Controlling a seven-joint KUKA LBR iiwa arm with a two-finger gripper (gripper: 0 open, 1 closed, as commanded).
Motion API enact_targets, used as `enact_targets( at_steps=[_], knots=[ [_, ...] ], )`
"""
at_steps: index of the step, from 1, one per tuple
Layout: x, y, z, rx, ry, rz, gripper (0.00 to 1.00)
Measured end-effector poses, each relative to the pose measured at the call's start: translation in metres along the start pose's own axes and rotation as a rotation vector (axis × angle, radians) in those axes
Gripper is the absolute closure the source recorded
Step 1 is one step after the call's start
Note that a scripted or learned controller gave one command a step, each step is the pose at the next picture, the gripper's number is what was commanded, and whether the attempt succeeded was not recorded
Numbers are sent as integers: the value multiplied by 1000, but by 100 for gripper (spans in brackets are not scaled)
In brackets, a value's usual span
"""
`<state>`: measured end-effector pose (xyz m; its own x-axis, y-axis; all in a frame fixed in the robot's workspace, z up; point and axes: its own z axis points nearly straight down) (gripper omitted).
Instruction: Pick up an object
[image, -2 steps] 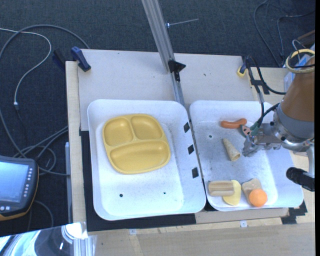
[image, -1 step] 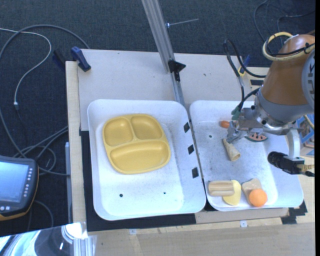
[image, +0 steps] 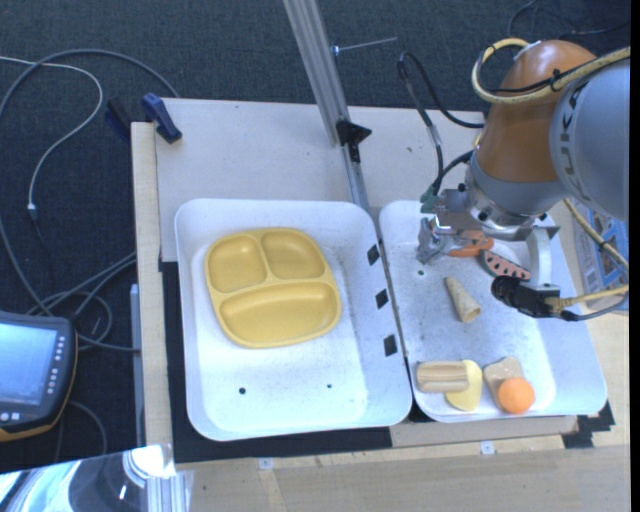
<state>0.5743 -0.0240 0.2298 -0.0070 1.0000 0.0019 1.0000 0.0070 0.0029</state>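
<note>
Left bin (image: 200, 300): yellow tray (image: 272, 287) with three compartments; right bin (image: 590, 375): pincer (image: 432, 238) low at far-left corner, finger state cannot tell; cone (image: 462, 298) lies mid-bin, apart from pincer; near edge: bun (image: 442, 376), yellow wedge (image: 466, 397), tan block (image: 501, 372), orange (image: 516, 396) clustered together.

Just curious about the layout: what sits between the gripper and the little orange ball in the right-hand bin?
In the camera view, a tan cone-shaped piece lies on the bin floor between the gripper and the orange ball; otherwise bare speckled white floor.
</note>
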Motion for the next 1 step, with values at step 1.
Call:
enact_targets(
  at_steps=[1],
  knots=[
    [56,21,2,0,1,-1,100]
  ],
)
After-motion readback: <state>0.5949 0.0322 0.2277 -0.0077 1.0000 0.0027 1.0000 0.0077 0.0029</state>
